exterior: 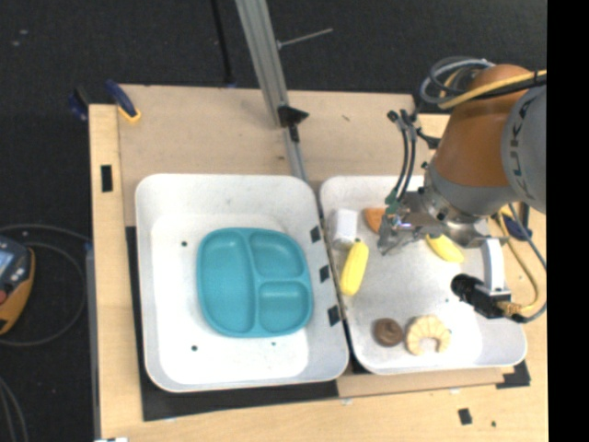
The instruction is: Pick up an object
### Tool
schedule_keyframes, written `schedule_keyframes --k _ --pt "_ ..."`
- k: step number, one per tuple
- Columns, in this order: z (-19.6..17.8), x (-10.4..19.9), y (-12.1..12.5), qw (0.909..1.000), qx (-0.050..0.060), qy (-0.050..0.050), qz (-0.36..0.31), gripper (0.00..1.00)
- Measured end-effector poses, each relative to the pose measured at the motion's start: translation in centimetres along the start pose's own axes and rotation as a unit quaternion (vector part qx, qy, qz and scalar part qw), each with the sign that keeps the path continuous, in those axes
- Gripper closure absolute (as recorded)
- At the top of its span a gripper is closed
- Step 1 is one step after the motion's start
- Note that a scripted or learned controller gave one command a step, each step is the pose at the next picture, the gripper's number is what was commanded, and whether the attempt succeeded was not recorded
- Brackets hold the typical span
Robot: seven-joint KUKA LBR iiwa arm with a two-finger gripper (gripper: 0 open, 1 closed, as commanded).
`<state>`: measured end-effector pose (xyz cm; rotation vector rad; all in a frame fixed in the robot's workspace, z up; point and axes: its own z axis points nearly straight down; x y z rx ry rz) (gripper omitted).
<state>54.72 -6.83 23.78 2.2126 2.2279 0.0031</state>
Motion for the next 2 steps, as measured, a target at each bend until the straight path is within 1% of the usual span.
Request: schedule_keyframes --k 1,2 --pt "-0.9 5.9 1.2 1.0000 0.001 0.001 -0.001 1.00" --pt "0.2 11.4 1.8 1.0000 0.002 0.000 0.000 1.00"
